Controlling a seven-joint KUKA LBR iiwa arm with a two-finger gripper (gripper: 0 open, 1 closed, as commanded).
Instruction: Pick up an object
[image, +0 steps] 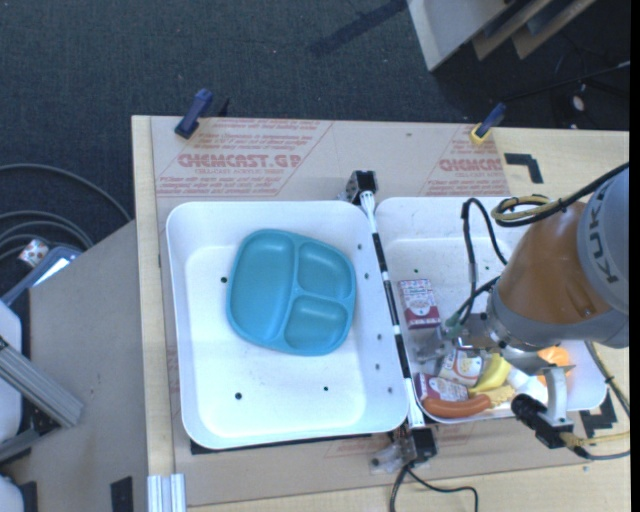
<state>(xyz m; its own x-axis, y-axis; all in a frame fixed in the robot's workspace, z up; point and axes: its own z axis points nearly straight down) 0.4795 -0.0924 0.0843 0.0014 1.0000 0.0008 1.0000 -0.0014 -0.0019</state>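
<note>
The right bin (420, 225) holds several small objects at its near edge. A red and white packet (418, 303) lies near the divider. A red sausage (456, 406) lies along the front rim, with a yellow banana (492, 374) just behind it and a small packet (462, 364) beside that. An orange object (553, 354) peeks out under the arm. My gripper (447, 345) hangs low over this cluster, just left of the small packet, with the arm's orange band (545, 270) above it. The arm hides part of the pile.
The left bin (200, 390) holds a teal divided plate (292, 291) in its upper middle. A black clip (361, 184) sits at the top of the divider between bins. Blue (193, 113) and yellow (488, 121) clamps hold the board's far edge. Cables loop near the right bin's top.
</note>
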